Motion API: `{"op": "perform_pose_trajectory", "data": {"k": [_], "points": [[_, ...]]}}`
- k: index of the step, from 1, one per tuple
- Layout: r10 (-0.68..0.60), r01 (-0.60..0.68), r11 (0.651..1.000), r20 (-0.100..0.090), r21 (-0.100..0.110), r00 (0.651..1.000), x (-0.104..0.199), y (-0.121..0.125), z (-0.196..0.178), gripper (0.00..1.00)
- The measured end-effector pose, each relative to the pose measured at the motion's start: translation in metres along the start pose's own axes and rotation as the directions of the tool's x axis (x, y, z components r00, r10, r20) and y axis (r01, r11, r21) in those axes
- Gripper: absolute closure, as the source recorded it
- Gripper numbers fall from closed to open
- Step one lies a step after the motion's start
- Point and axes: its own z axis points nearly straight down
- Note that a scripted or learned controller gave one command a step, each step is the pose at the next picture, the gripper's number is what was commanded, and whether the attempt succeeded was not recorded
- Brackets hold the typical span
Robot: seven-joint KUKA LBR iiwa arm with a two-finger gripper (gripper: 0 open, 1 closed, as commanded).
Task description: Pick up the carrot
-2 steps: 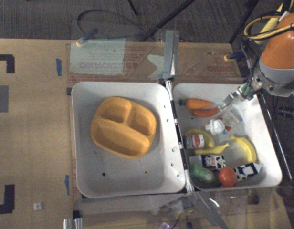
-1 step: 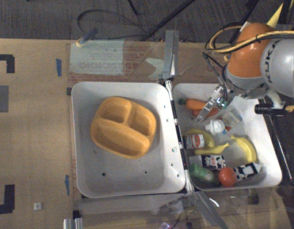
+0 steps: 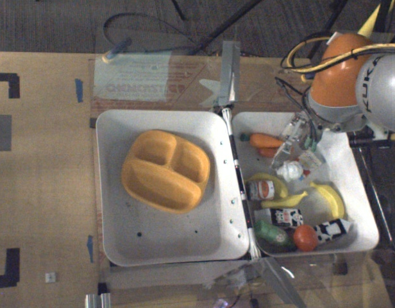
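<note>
In the right bin (image 3: 363,172), the tool (image 3: 299,138) hangs just beside the carrot (image 3: 267,140).
The carrot lies at the bin's 11 o'clock corner, its right end hidden behind the tool's blurred metalwork; whether the tool is apart or together, I cannot tell. At 6 o'clock from it a white bottle (image 3: 291,170), two bananas (image 3: 332,199), a tomato (image 3: 305,237) and small cartons crowd together, partly overlapping. The left bin (image 3: 114,191) holds an orange divided plate (image 3: 165,170).

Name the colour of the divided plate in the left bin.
Yellow-orange plate, clearest in the camera view.
</note>
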Motion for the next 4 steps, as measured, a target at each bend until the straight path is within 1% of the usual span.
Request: {"op": "perform_pose_trajectory", "data": {"k": [1, 2, 3, 4], "points": [[0.0, 0.0, 1.0, 0.0, 0.0, 1.0, 0.0, 0.0, 0.0, 0.0], [-0.204, 0.204, 0.979, 0.021, -0.003, 0.979, -0.045, -0.078, -0.017, 0.0], [-0.337, 0.337, 0.942, 0.011, 0.0, 0.942, -0.018, -0.031, 0.001, 0.0], [-0.753, 0.753, 0.658, 0.021, 0.005, 0.658, 0.017, 0.044, 0.0, 0.0]]}}
